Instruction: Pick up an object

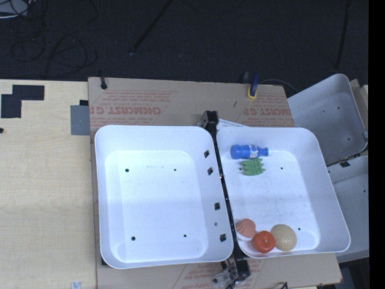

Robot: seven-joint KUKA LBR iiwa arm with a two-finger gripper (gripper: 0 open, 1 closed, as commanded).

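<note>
One gripper: whether spread or pressed together cannot be told, and nothing can be listed as held.

Five candidate objects, all in the right-hand shallow white plastic bin [334,221], none yet lifted:
- small blue plastic bottle with a white cap [248,152], lying on its side near the far wall, cap pointing right;
- flat green leafy-looking piece [252,167], just beside the bottle on its near side; contact between the two unclear;
- pale pink rounded piece [245,227], against the near-left corner;
- red-orange round fruit-like ball [263,241], touching the pink piece;
- beige round ball [283,236], touching the red one.

The three rounded items probably rolled into the near corner and crowd each other there. The bottle looks easier to reach, with open floor to its right.

One left-hand shallow white plastic bin [156,203], joined to the right along a black clipped seam. Both rest on a brown printed cardboard sheet [150,104] over a pale wooden bench [42,191].
</note>
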